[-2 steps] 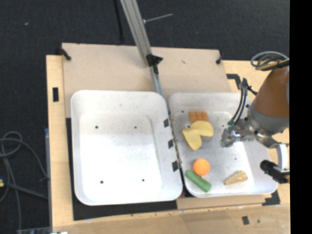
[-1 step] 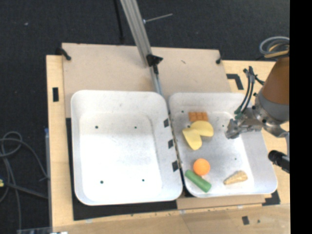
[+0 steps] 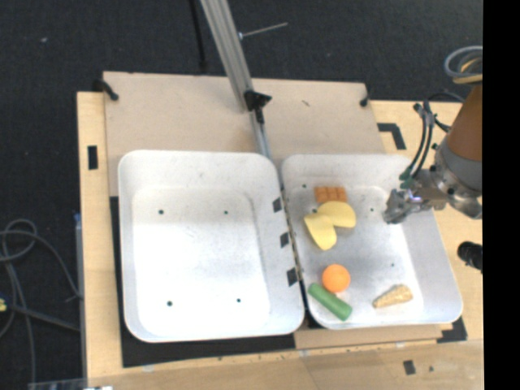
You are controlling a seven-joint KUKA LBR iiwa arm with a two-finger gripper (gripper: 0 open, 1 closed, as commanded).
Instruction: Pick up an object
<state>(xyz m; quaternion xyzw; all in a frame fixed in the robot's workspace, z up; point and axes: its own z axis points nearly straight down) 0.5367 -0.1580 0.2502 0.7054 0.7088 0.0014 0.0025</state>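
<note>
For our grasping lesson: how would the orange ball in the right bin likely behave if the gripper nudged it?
The orange ball looks round, so it would probably roll. The green cylinder beside it might block rolling that way. Its smooth-looking curve may slip from fingers.

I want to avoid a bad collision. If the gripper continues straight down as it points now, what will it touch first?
Probably the bare floor of the right bin. The gripper hangs near the bin's upper right part, apart from the yellow pieces to its left. Its height is unclear.

You are looking at a robot lab. A wooden bench (image 3: pixel 227 112) holds two white bins (image 3: pixel 203 242), a metal pole (image 3: pixel 231 47) stands up, and loose wires (image 3: pixel 24 258) lie on dark carpet (image 3: pixel 49 39).
</note>
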